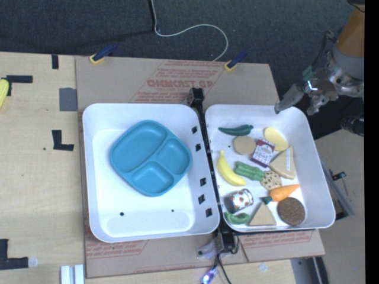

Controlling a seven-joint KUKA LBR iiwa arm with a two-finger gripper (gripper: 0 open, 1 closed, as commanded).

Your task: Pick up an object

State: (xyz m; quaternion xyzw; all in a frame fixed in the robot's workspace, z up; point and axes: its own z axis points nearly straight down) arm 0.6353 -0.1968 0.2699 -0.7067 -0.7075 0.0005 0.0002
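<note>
Your tool [294,101] is hanging at the far right, just outside the far right corner of the right bin [320,176], and nothing is sitting between its fingers; you cannot tell from here whether it is released or clenched.

Everything worth picking is lying in that right bin. The left bin [95,176] is carrying a blue tray [150,157], which looks too flat and wide to be an easy grab. In the right bin you are looking at a banana [227,169] on the left side, a green pepper [235,129] at the far end, a carrot [283,191] and a brown cookie [291,210] toward the near right.

To do this step well, you are probably best choosing a piece with free space around it. The banana looks like a fair choice: it is lying apart from the wall. Be lining the fingers across its narrow width, coming down straight over its middle. Avoid the crowded cluster in the centre, where neighbours are touching and could be jamming a finger.
</note>
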